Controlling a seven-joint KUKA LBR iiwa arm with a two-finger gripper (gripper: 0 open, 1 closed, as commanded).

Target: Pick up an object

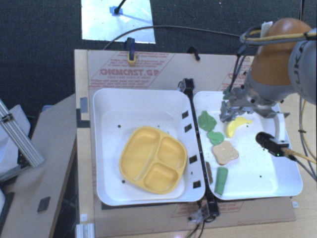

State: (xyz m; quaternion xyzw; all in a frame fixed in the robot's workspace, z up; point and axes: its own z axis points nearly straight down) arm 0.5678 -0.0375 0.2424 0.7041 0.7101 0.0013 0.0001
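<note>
The right bin (277, 182) holds several toy foods. A yellow banana (237, 126) lies near its middle, with a green leaf (206, 120) and a smaller green piece (216, 137) to its left. A slice of toast (225, 153) sits below them, and a green cucumber piece (221, 180) lies by the bin's front left corner. My gripper (231, 110) hangs low just above the banana's upper end, under the orange band of the arm. Nothing visibly hangs from it.
The left bin (106, 133) holds a yellow divided tray (152, 159). A black divider rail (195, 143) runs between the bins. A black fitting with a cable (270, 143) sits over the right bin's right part. The arm's bulk covers the right bin's back right corner.
</note>
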